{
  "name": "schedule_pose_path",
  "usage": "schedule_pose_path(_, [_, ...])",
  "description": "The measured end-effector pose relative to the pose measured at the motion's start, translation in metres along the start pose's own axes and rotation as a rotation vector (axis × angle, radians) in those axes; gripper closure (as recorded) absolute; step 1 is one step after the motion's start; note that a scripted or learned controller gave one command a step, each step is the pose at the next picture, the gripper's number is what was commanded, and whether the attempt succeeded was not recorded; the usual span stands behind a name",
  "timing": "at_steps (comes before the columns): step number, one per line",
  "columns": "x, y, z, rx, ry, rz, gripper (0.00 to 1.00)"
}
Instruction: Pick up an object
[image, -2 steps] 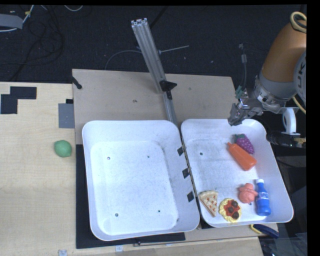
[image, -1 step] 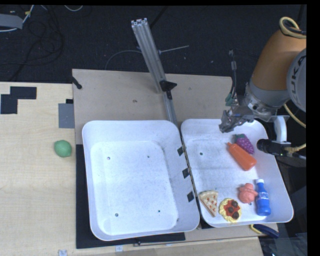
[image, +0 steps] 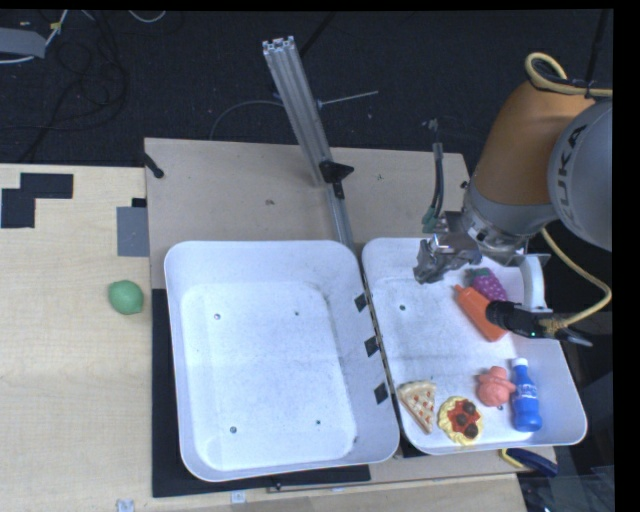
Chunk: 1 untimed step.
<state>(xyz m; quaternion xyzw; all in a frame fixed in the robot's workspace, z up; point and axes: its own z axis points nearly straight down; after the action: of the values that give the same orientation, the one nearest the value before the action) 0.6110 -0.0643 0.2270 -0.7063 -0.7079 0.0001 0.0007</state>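
1. You are looking down at two shallow white plastic bins sitting side by side. The right bin (image: 400, 330) is the one to steer by.
2. The grey arm with the orange band (image: 525, 130) is reaching in over the far edge of the right bin.
3. Its small dark metal gripper (image: 437, 262) is hanging above the far part of that bin. Nothing is sitting between its fingers. You cannot tell if the jaws are wide or narrow, because they are too dark and small.
4. A long orange carrot toy (image: 475, 310) is lying in the right bin, just beside the gripper.
5. A purple bunch of grapes (image: 488, 285) is touching the carrot's far end.
6. A blue bottle with a white cap (image: 524, 398) is lying near the right bin's near corner, with a lumpy pink toy (image: 493, 385) touching it.
7. A pizza slice toy (image: 419, 402) and a round red and yellow toy (image: 460, 419) are lying by the near wall.
8. The left bin (image: 190, 270) is sitting right against the right bin.
9. A green ball (image: 126, 297) is resting on the bench, well apart from the right bin.
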Motion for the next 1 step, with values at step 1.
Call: schedule_pose_path(1, [0.0390,-0.0184,0.0030,0.000,0.000,0.000,1.00])
